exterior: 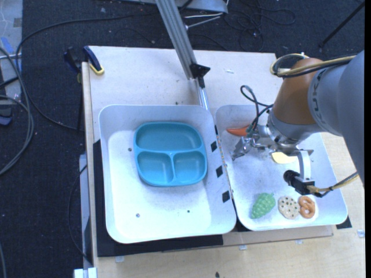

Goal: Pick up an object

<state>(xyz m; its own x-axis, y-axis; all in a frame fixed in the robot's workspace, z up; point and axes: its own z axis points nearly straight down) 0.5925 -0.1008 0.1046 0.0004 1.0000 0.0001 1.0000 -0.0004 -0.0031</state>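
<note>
Currently approach step: gripper (246,148) hovers low in right bin (330,172) near orange carrot (236,131), finger state unclear; next, descend and close.

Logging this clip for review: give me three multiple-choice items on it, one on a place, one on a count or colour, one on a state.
1. Where does the blue divided plate lie?
A. left bin
B. right bin
C. bare bench

2. How many compartments does the plate have?
A. two
B. three
C. four

3. How does the green object stand to the gripper?
A. between its fingers
B. lying apart from it
C. lifted above the bin

Key: 1 A, it sits in the left bin. 2 B, one long and two small. 3 B, it lies near the right bin's front edge.
</note>
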